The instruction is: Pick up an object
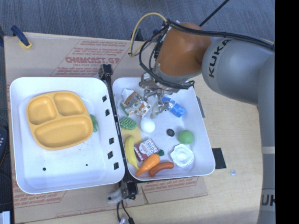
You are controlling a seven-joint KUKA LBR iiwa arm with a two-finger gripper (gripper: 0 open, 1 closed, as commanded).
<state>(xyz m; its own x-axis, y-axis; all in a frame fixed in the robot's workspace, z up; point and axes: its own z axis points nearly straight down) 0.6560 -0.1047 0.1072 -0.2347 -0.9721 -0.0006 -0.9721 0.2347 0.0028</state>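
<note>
Under bins (18, 125): cardboard sheet (84, 57) on wooden bench (233, 190); grey carpet (70, 8) beyond

Grey KUKA-lettered arm (238, 66), orange wrist band, black and yellow cables

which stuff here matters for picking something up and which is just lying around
For the job:
gripper
small packet under it
blue wrapper
white ball

Lying about:
yellow divided tray in the left bin
banana
carrot
green ball
white cup
</note>
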